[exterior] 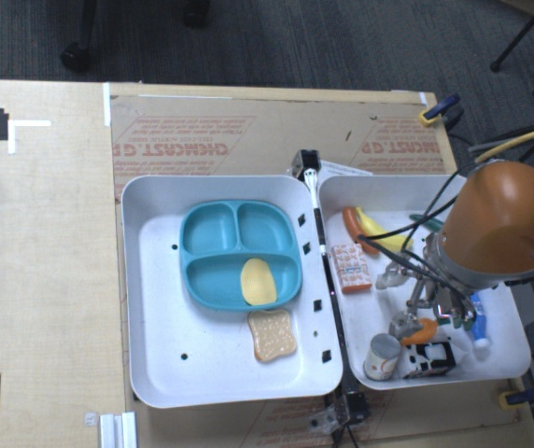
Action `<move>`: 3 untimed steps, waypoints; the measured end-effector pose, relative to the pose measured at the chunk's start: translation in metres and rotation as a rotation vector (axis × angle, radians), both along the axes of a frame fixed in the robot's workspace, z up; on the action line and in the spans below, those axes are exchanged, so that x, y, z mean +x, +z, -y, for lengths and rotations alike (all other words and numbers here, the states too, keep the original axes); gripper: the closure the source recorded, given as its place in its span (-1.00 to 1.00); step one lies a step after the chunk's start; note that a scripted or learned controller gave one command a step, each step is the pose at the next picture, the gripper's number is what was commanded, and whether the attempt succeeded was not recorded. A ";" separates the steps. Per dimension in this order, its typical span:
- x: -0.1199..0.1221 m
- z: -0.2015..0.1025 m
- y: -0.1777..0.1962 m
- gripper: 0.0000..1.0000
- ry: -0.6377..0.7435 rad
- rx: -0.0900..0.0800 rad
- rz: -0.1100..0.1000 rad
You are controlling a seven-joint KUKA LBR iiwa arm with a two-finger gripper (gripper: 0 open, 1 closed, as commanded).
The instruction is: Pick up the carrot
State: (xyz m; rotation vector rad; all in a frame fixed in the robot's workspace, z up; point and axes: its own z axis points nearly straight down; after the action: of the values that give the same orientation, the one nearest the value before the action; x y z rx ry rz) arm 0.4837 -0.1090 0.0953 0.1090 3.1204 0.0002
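Carrot point(425, 328): small, orange, seen low in the right bin point(505, 357), under the gripper point(419, 314).
Gripper: grip cannot be told.
Left bin point(150, 343): blue tray point(211, 269) and toast point(273, 334) are held.

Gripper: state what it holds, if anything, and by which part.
Cannot be told. The gripper is low in the right bin, right at the carrot, but wrist and cables hide any grip.

My bench point(43, 250) is pale wood, with a brown cardboard sheet point(248, 138) spread flat across it. On that cardboard sit two white bins, left bin point(146, 343) and right bin point(505, 357), touching side by side.
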 end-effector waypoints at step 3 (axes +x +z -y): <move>0.007 0.062 0.007 1.00 0.459 -0.005 -0.003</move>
State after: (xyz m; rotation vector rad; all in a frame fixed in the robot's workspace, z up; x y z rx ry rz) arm 0.4907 -0.1713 0.1027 -0.6045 3.0671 -0.0008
